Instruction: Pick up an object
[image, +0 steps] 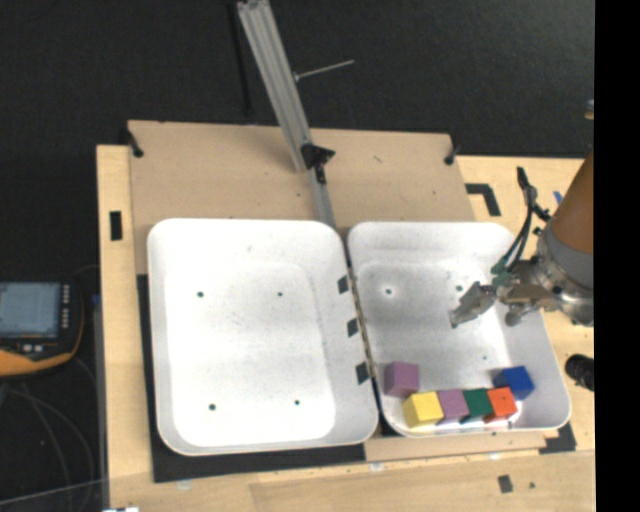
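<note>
fixed overhead camera, slanted down, both bins (250, 330) framed

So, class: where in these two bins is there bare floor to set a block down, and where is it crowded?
The left bin offers bare floor throughout. The right bin is bare at its far half, beside the gripper. Its near edge is crowded: purple block, yellow block, blue block.

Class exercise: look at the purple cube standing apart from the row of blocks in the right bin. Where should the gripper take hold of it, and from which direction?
Probably from straight above, closing on the purple cube's left and right faces. It sits flat on the right bin's floor, apart from the yellow cube and the row, with bare floor on both sides for the fingers. The gripper hangs higher in the bin.
</note>
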